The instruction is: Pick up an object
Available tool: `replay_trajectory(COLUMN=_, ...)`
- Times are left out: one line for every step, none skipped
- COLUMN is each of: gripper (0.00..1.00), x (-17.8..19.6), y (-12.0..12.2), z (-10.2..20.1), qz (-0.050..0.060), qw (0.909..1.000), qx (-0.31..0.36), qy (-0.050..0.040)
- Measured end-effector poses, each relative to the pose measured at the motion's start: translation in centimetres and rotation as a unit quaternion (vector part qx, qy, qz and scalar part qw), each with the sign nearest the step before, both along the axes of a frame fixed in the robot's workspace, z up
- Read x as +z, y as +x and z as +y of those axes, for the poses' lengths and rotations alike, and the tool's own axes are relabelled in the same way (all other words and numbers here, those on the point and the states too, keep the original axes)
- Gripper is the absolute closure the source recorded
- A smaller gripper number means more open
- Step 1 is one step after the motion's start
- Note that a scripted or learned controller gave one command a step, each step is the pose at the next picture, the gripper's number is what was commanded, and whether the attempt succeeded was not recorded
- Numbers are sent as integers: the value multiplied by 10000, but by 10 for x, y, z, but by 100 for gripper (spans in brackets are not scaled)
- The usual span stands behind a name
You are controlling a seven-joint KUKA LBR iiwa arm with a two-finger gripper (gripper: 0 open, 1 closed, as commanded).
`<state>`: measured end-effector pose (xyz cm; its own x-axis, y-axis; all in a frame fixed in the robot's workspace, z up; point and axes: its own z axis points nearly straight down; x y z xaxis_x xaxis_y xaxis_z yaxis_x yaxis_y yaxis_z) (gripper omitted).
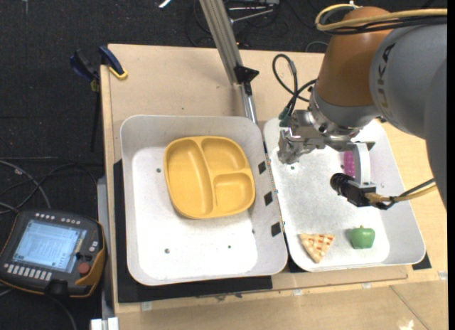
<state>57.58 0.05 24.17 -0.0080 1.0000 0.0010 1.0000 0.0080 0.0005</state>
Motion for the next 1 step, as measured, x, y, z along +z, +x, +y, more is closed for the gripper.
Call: replay_trajectory(gripper=100, x=8, y=9, z=54, qz=-7, qw=10000, qx=1, qy=5)
